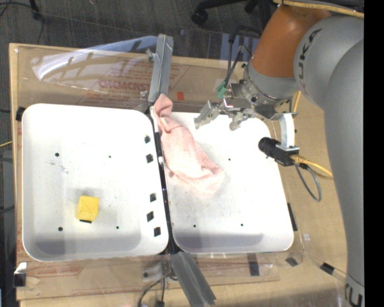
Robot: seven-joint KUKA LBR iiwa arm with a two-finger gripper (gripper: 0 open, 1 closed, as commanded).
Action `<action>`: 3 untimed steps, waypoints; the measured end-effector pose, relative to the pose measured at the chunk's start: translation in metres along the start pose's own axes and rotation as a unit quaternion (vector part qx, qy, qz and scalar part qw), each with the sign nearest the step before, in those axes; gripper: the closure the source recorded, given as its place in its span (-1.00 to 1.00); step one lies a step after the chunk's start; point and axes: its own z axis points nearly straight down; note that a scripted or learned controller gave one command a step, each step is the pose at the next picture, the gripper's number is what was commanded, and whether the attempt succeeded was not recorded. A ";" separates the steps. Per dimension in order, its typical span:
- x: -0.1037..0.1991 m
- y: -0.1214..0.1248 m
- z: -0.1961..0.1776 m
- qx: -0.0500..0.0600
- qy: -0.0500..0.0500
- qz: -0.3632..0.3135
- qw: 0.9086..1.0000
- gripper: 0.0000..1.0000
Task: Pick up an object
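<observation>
A pink cloth [182,149] lies crumpled in the right bin [256,229], against its left wall, with one corner draped up over the divider. A small yellow block [88,208] rests in the left bin [64,146], toward the front. My gripper [219,118] hangs over the back edge of the right bin, just right of the cloth's top corner. Its two fingers [203,116] are spread apart with nothing between them.
The grey arm with its orange band [278,31] reaches in from the upper right. A black fitting with a yellow cable [288,155] hangs off the wrist over the right bin's right side. A clear plastic sheet [96,69] lies behind the bins.
</observation>
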 end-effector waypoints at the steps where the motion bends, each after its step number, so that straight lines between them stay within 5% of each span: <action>1: -0.001 -0.006 0.154 -0.003 -0.001 -0.021 1.000 -1.00; 2: -0.001 -0.006 0.144 -0.002 -0.001 -0.023 1.000 1.00; 3: 0.021 -0.040 0.153 -0.003 -0.001 -0.146 0.989 1.00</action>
